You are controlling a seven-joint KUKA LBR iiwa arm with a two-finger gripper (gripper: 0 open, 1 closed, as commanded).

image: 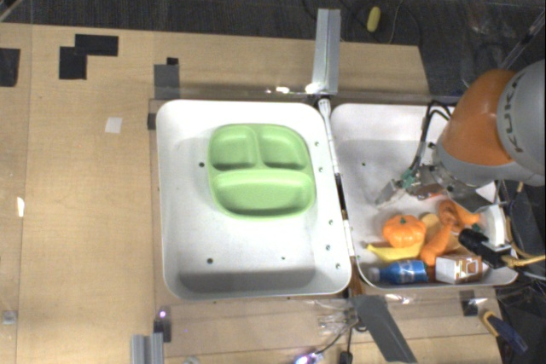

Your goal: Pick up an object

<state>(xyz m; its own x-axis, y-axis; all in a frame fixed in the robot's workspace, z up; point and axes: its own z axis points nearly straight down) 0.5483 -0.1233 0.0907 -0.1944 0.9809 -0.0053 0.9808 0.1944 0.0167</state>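
1. My gripper (391,190) hangs low over the bare floor of the right bin (375,132), fingers spread apart with nothing between them.
2. Near it, toward the bin's front corner, lies the pile I can choose from: a small orange pumpkin (403,230), a yellow banana-like piece (391,251), a carrot-shaped orange toy (439,236), a blue can (403,273) and a small brown carton (458,269).
3. Well apart, the left bin (183,251) holds a green divided plate (259,169).
4. I judge the pick as not yet made: choosing, closing and lifting all remain.
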